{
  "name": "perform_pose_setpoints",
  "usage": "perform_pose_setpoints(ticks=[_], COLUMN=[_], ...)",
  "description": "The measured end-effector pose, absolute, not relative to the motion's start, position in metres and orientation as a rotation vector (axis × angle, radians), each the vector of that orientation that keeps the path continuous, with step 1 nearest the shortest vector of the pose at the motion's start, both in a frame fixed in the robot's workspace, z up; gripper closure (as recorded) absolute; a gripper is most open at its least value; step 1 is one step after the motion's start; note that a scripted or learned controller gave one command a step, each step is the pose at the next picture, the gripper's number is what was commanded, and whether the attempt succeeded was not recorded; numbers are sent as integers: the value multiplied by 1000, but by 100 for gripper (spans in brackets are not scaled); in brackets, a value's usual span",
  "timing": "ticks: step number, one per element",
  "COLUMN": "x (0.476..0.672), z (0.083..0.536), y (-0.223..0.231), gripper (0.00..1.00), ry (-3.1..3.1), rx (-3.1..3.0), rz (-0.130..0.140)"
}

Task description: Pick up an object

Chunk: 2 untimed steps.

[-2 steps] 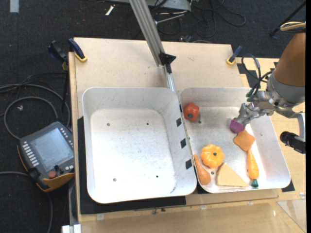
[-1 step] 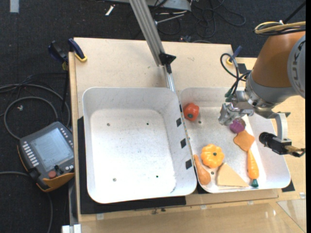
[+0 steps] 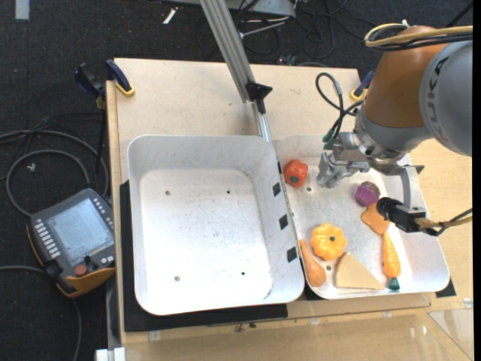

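Two white bins side by side on the counter (image 3: 188, 96). Left bin (image 3: 150, 156) bare; right bin (image 3: 436, 273) holding a red tomato (image 3: 296, 171), purple onion (image 3: 367, 194), small orange pumpkin (image 3: 329, 241), cheese wedge (image 3: 355, 273), two carrots (image 3: 391, 258) (image 3: 312, 265). Claw (image 3: 331, 175) low over the right bin's far end, between tomato and onion, touching neither. Cannot tell its grip state. Nothing seen gripped.

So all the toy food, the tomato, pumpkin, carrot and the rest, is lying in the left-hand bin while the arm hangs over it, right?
Not quite: the camera view shows the tomato, pumpkin, carrot and the rest lying in the right-hand bin, not the left-hand bin. The arm does hang over that food, its gripper near the tomato.
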<state>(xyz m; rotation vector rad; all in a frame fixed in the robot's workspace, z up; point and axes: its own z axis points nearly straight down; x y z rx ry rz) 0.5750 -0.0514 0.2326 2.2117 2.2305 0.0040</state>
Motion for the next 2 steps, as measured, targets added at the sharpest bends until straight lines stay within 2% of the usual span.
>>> perform_pose_setpoints(ticks=[1, 2], x=[586, 594], z=[243, 229], y=[1, 51], gripper=[100, 100], ry=[2231, 2231], rx=[2212, 2214], rz=[4, 0])
